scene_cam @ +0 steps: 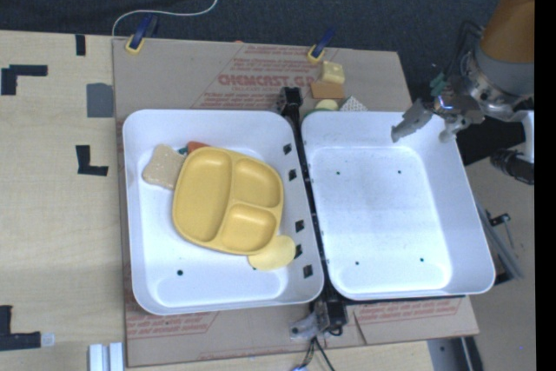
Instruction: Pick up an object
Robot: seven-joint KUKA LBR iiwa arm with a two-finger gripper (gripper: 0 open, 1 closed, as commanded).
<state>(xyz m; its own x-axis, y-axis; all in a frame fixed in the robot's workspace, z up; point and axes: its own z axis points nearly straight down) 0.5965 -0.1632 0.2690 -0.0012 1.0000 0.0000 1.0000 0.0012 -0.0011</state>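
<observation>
- While the arm (508, 22) hung over the far right corner of the right bin (391, 274), I judged the pick not yet begun: nothing sat between the fingers, and every candidate object lay well apart from the gripper (430, 122).
- Cardboard sheet (252, 74), flat, brown and printed in red, lay under both bins and was clipped at its far edge.
- Left bin (143, 274), a shallow, smooth white tray with rounded corners, held all the objects I could reach.
- Right bin matched it in shape and finish, and its floor was marked by a few dark dots.
- Yellow divided plate (228, 200), glossy plastic with three compartments, lay tilted across the left bin and was the largest thing to pick.
- Gripper showed two pale grey fingers spread fairly wide, one reaching over the bin's rim, holding nothing.
- Tan slab (160, 167), rough and bread-like, lay touching the plate's far left edge.
- Pale yellow rounded piece (274, 254), smooth, lay against the plate's near edge.
- Small blocky pieces (328, 82), tan and yellow, sat outside the bins on the cardboard.
- What remained, as I read it: travel to the left bin, descend, close, lift.
</observation>
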